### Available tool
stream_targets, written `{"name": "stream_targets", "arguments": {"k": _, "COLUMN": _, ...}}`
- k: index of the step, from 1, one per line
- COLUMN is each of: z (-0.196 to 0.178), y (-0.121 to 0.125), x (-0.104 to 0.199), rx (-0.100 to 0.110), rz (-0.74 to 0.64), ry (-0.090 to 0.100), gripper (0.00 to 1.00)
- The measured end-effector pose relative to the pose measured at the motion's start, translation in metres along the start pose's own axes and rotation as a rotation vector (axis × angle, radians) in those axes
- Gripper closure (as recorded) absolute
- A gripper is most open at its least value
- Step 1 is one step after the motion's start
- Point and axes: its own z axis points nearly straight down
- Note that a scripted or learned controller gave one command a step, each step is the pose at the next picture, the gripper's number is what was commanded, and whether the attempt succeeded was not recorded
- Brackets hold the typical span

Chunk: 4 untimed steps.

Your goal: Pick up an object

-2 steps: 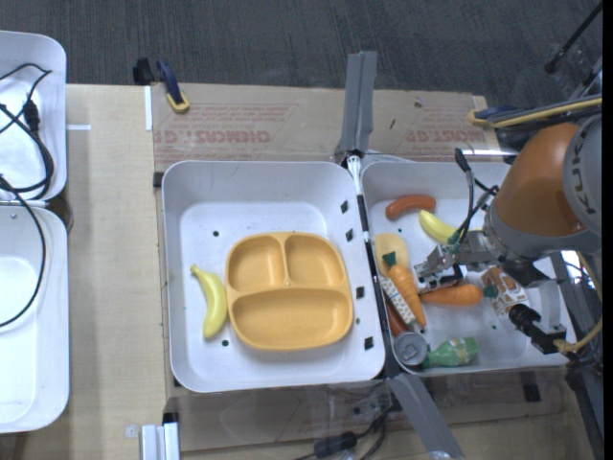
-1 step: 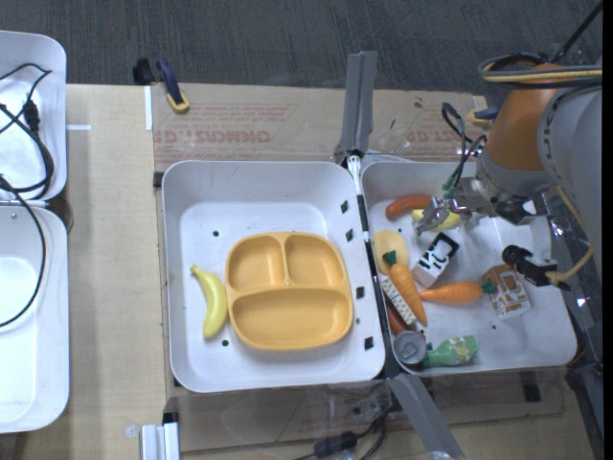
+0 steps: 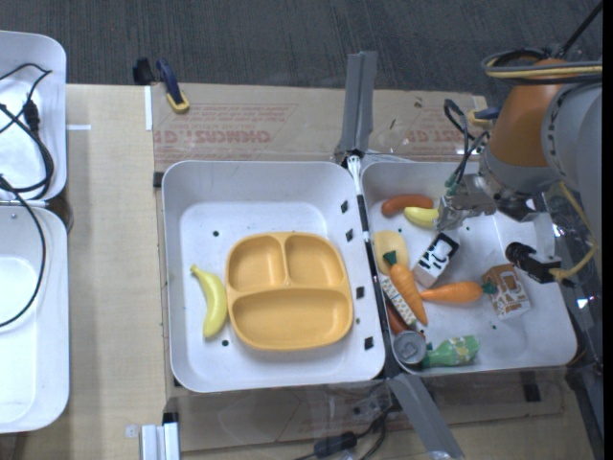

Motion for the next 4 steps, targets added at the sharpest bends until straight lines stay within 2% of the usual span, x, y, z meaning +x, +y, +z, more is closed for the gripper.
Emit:
{"name": "stream_targets", "arguments": {"k": 1, "z": 0.0, "y": 0.0, "x": 0.0, "rx": 0.0, "rz": 0.0, "ry": 0.0, "gripper": 0.0}}
{"name": "stream_targets", "arguments": {"k": 2, "z": -0.01, "y": 0.001, "x": 0.0, "rx": -0.001, "rz": -0.002, "ry": -0.002, "gripper": 1.0}}
{"name": "stream_targets", "arguments": {"k": 3, "z": -0.01, "y": 0.0, "x": 0.0, "rx": -0.001, "rz": -0.002, "ry": -0.002, "gripper": 0.0}}
{"name": "stream_targets", "arguments": {"k": 4, "z": 0.01, "y": 0.023, "x": 0.003, "rx": 0.001, "rz": -0.055, "ry": 0.002, "gripper": 0.0}}
